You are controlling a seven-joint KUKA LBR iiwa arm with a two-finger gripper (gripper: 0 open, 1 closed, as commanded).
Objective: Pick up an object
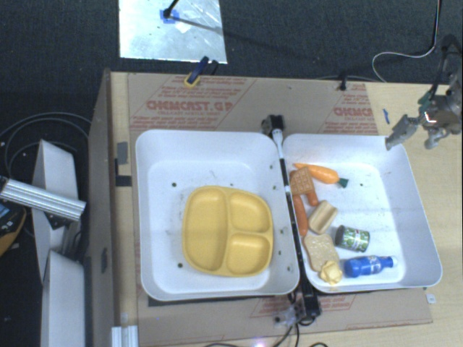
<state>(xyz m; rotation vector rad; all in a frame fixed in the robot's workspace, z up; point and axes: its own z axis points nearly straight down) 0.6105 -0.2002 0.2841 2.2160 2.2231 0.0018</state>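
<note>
Blue bottle (367, 266) near right bin's (416, 194) front rim; fingers (414, 130) apparently spread beyond its far-right corner.

Under my two white bins, left (155, 150) and right (409, 194), lies a brown printed cardboard (217, 100) sheet. A yellow-and-blue clamp (199, 72) sits on its far edge. Beyond it, a foil sheet (155, 27) lies on dark carpet (325, 20), with blue tape (170, 16) on it. To the left I see black cables (29, 132) and a metal bar (43, 199). A white cable (405, 53) loops at far right.
</note>
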